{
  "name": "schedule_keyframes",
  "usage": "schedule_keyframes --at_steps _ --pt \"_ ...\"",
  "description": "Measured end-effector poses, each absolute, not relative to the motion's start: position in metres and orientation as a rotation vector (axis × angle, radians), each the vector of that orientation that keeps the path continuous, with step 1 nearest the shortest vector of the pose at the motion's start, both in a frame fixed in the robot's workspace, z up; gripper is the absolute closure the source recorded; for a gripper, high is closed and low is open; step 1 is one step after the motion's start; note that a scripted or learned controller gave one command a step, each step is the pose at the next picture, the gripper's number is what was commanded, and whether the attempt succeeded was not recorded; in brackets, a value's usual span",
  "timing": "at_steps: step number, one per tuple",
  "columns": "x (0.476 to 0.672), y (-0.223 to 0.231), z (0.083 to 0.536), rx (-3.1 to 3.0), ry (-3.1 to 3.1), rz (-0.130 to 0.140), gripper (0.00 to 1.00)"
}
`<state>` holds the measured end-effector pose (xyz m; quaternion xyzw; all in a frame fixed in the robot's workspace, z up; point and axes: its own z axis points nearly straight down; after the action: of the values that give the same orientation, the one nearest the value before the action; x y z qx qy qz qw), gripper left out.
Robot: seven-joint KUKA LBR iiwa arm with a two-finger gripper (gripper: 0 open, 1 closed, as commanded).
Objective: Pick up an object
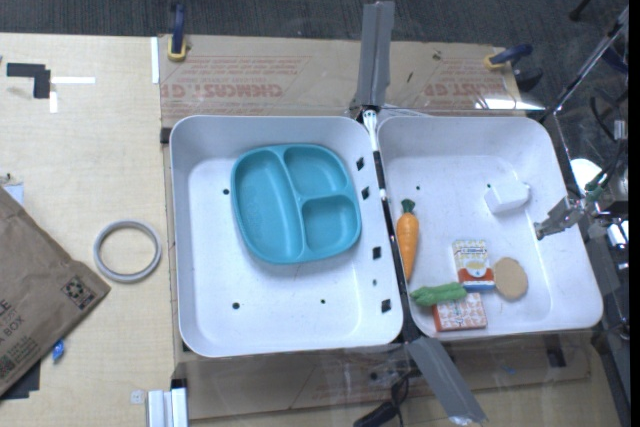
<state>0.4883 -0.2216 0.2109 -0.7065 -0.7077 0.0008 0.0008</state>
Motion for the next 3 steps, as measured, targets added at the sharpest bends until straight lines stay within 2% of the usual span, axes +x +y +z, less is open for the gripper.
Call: schedule_keyframes --at_steps 1,2,3 --pt "0.482 -0.145 0.095 -2.336 -2.114 -0.008 0.0" --pt "0.479 -0.145 0.1 -2.334 -2.102 0.002 1.0" --pt "0.48 -0.146 0.108 -2.336 -2.098 0.003 1.0"
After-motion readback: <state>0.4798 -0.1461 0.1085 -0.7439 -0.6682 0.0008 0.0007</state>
